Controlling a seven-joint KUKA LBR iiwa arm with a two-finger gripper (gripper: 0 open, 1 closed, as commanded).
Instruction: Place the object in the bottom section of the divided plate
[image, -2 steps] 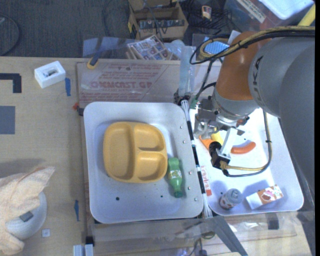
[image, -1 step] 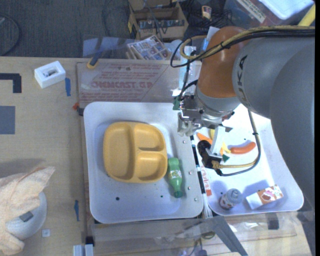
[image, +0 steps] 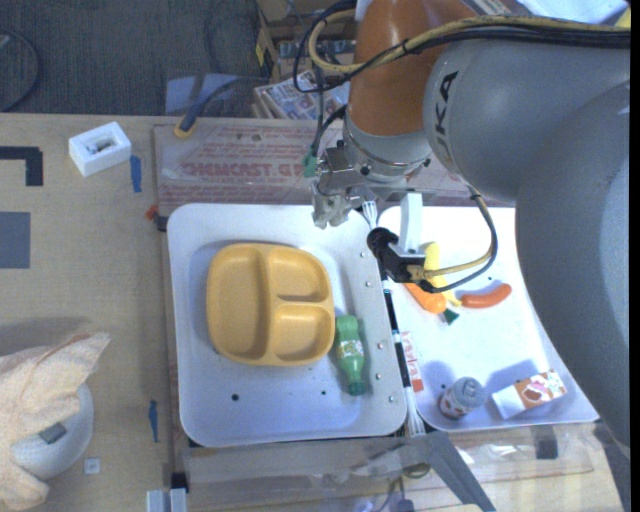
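Saw the tool hanging below the arm's orange band, over the far rim of the left bin. Could not tell how far open the tool was, nor make out anything held in it.

Found the yellow divided plate nearer the camera than the tool and a little to its left, lying flat in the left bin. Noted a green bottle on its side just beside the plate's right edge, almost straight below the tool in the view, close to the wall between the two bins; could not tell whether it touched the plate.

Counted more things in the right bin, all to the tool's right and nearer the camera: a yellow piece, an orange carrot just below it, a reddish sausage beside the carrot, then a small can and a carton near the front rim.

Spotted a small white box on the table well to the tool's left, and a pale cloth far left and toward the front.
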